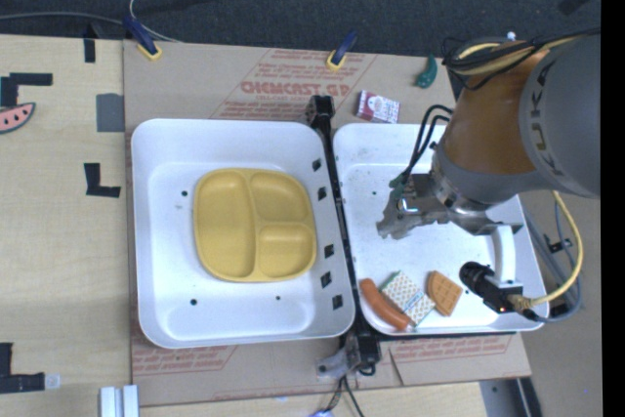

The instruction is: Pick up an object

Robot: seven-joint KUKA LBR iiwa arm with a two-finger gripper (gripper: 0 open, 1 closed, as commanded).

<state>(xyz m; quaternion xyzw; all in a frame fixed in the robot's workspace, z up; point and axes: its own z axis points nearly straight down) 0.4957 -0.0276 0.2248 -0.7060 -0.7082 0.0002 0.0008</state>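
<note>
In the right bin (363,161), three small items lie along the front edge: a brown-red sausage (384,305), a white and green checkered packet (408,296) and an orange toast-like piece (444,292). My gripper (395,215) hangs over the middle of this bin, behind those items and apart from them. I see nothing held in it. The arm's grey and orange body hides the bin's right part.
The left bin (161,151) holds a yellow divided plate (256,223). A small red and white packet (376,106) lies on the cardboard behind the right bin, with a green clip (427,71) further back. A black divider (330,210) runs between the bins.
</note>
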